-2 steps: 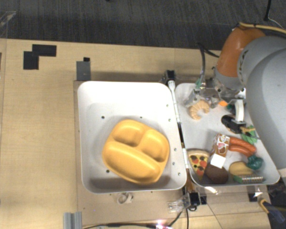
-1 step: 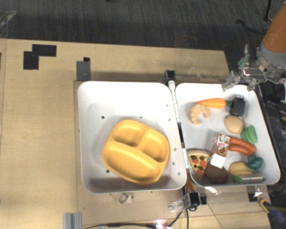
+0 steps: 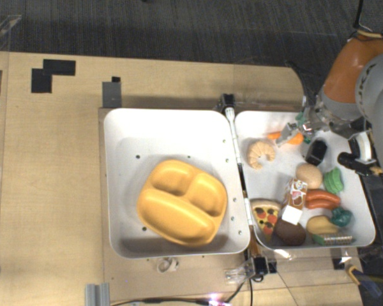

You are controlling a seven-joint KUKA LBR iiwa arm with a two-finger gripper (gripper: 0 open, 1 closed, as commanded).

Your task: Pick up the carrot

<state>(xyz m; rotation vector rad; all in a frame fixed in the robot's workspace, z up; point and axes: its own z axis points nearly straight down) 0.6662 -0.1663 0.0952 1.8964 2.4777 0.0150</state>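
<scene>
Dark carpet is showing beyond the far edge of the wooden table [image 3: 51, 190], which is carrying two white bins side by side. A big yellow bread loaf [image 3: 182, 201] is taking up much of the left bin [image 3: 121, 132], leaving bare floor along its far wall. Toy foods are crowding the near half of the right bin [image 3: 367, 222]: a croissant [image 3: 262, 152], a pizza slice [image 3: 265, 214], a sausage [image 3: 321, 199]. The carrot [image 3: 287, 136] is lying near that bin's far wall. The hand [image 3: 296, 131] is sitting right at the carrot; whether it is clenched or released I cannot tell.
</scene>
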